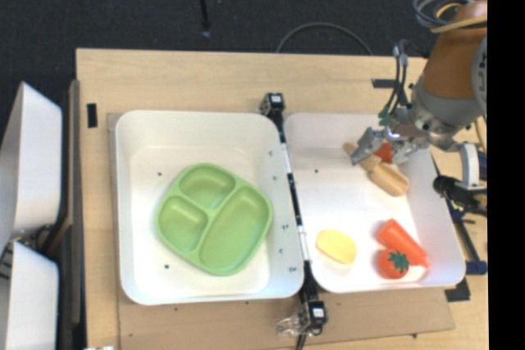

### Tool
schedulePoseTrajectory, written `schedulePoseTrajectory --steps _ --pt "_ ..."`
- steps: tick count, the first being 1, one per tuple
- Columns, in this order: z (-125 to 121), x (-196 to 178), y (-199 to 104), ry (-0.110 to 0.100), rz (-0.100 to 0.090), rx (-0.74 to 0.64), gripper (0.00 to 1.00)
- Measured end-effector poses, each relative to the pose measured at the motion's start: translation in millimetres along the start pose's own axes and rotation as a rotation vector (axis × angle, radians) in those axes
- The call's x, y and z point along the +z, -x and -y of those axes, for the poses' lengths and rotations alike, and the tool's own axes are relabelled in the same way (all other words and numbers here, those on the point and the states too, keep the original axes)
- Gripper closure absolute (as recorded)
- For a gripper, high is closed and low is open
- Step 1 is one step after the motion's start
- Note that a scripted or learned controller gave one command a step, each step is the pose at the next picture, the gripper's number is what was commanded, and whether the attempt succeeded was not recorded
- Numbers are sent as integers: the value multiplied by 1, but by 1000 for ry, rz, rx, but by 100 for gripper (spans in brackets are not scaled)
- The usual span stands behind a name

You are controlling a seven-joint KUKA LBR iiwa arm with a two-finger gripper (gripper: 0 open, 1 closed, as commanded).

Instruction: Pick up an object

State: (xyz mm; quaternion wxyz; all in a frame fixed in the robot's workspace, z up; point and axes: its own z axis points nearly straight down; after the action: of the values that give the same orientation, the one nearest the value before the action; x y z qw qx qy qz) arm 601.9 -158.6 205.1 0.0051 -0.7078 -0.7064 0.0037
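Reaching in from the right over the right bin (443, 270), grey wrist under an orange band, bent down toward the bin's far half. Gripper (373, 150) low over the bin floor, pointed left toward the divider between the bins. Open or closed: cannot tell, tips a blur of grey metal with a speck of red among them. Just beside the gripper, toward the near side of the bin: a tan bread roll (388, 178), oblong, lying slantwise, its upper end touching or nearly touching the gripper. Nearer still in the same bin: a yellow lemon-like piece (336, 246), an orange carrot (400, 239), a red strawberry (393, 263) with green cap, touching the carrot. In the left bin (131, 176): a green divided plate (215, 218), three compartments, lying flat.
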Motion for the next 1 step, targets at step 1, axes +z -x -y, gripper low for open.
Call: schedulePoseTrajectory --steps 1 --pt "-3 -9 0 14 2 -3 0"
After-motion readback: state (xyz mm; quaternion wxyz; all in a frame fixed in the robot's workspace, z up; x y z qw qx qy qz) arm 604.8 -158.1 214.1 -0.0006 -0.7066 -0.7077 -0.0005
